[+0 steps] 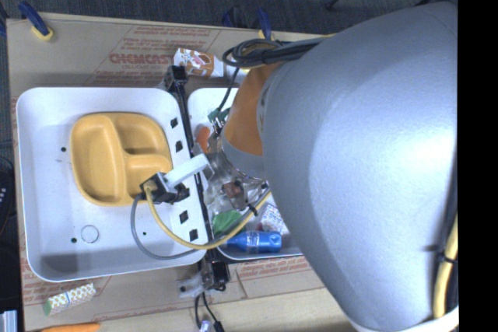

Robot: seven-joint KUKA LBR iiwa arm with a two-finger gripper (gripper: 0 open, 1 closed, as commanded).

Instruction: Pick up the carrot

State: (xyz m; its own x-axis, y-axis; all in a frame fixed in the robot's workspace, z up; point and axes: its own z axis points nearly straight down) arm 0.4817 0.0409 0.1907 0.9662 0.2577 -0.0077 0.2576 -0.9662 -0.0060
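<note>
Plastics and cardboard under the arm
Smooth grey arm casing (pixel 366 159) is gleaming faintly; yellow tray (pixel 109 155) is looking matt; white bins (pixel 43 167) glossy.

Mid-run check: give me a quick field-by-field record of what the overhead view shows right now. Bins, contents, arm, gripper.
left bin: holds a yellow divided tray
right bin: mostly covered by the arm; a blue bottle and a green item lie near its front rim
carrot: possibly the orange bit at the right bin's left wall, too hidden to confirm
arm: reaches in from the right, low over the right bin
gripper: hidden among cables under the wrist; state cannot be told
cable: yellow loop hanging over the divider into the left bin
</note>
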